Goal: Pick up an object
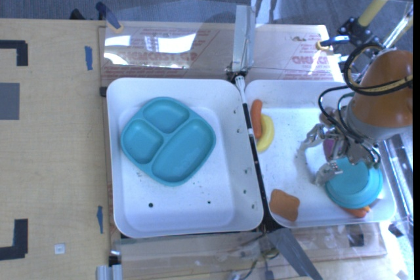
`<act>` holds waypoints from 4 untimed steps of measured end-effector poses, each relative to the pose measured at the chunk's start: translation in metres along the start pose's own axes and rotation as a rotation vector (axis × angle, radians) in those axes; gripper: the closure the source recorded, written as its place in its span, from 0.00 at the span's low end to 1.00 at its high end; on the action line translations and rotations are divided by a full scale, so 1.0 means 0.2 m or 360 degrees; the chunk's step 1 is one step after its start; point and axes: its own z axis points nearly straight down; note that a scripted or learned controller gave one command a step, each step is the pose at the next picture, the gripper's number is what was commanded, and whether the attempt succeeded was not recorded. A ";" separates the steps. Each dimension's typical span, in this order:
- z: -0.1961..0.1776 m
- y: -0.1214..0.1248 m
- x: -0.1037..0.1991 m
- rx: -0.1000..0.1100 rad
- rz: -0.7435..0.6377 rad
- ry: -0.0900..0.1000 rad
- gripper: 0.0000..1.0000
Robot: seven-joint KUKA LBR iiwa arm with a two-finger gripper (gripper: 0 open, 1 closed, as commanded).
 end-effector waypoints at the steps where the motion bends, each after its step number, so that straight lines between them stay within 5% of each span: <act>1: 0.00 -0.04 0.22 -0.0002 -0.0122 0.0007 0.00; 2: 0.01 -0.12 -0.05 -0.0044 -0.0140 0.0013 0.00; 3: -0.07 -0.11 -0.08 -0.0040 -0.0141 -0.0010 1.00; 4: -0.60 0.34 -0.15 0.0004 -0.0053 -0.0003 1.00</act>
